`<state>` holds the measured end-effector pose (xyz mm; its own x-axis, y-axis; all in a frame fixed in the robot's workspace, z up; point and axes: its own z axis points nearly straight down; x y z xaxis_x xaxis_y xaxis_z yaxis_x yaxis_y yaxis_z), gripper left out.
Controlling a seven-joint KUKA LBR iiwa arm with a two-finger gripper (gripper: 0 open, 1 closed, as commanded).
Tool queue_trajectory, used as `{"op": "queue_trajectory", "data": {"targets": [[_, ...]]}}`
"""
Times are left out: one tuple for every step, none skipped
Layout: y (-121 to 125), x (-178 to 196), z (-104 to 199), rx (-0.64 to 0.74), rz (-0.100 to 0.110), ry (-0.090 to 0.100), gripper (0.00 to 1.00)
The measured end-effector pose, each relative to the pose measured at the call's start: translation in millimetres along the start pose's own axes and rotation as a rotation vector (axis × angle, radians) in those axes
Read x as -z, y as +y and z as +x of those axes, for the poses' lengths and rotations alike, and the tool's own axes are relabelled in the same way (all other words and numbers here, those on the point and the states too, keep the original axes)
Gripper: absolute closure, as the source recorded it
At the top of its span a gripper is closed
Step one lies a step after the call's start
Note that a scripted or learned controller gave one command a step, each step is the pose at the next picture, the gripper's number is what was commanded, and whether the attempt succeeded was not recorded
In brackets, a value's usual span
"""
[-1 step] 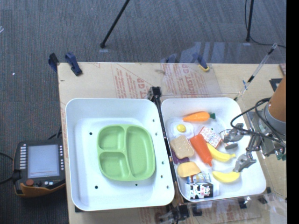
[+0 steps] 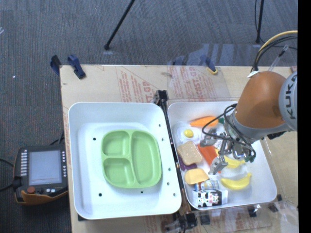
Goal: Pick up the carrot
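Camera view, looking down at a slant on my bench with two shallow white bins side by side. Nearest the camera, at the front of the right bin (image 2: 266, 188), stands a small black-and-white carton (image 2: 210, 197), with a yellow banana (image 2: 236, 181) just beside it to the right. Behind the carton lies an orange-yellow wedge (image 2: 196, 175), then a tan slice of bread (image 2: 189, 153). My claw (image 2: 221, 160) hangs low over the middle of this bin, right of the bread, above a flat orange-red piece (image 2: 208, 154); I cannot tell whether my fingers are apart or together. Farther back sits a fried egg (image 2: 188, 133), and behind it the carrot (image 2: 204, 121) lies on its side near the bin's far wall, apart from my claw. My arm's orange band (image 2: 260, 100) rises on the right. The left bin (image 2: 80, 130) holds a green divided plate (image 2: 131, 158). A handheld screen pendant (image 2: 43, 173) rests on the floor to the left.
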<state>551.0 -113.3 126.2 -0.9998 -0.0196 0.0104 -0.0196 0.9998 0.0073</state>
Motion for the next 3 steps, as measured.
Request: {"op": "queue_trajectory", "data": {"targets": [[20, -32, -94, -0.226, 0.005, -0.025, 0.00], [23, -20, -97, -0.219, 0.005, -0.032, 1.00], [25, -9, -98, -0.212, 0.005, -0.035, 1.00]]}}
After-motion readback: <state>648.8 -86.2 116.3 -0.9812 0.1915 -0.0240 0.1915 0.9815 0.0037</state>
